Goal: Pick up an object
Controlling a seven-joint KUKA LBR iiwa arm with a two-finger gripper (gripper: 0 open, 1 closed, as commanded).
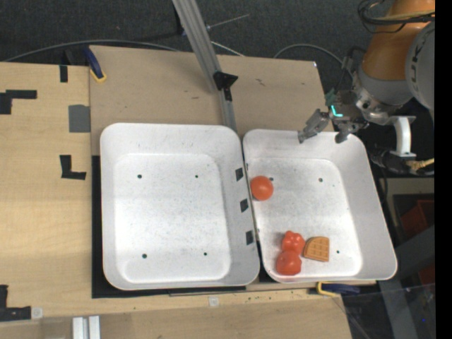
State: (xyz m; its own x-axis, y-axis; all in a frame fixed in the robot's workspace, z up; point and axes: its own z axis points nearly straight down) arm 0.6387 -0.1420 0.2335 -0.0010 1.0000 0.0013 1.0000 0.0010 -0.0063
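The jaws hang spread open with nothing between them over the far edge of the right bin. The closest pickable thing is the round orange-red ball, sitting nearer and to the left of them by the bin's left wall. The red pieces and waffle-looking toy sit well apart at the near end.

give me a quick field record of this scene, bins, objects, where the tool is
left bin: white, shallow, bare floor with a few dark dots
right bin: white, holds three items
orange ball: near the right bin's left wall, alone
red pepper-like item: near the right bin's front edge
waffle-like tan piece: beside the red item, on its right, close or touching
tool: fingers open, above the right bin's back rim, nothing between them
arm: grey with orange band, at upper right
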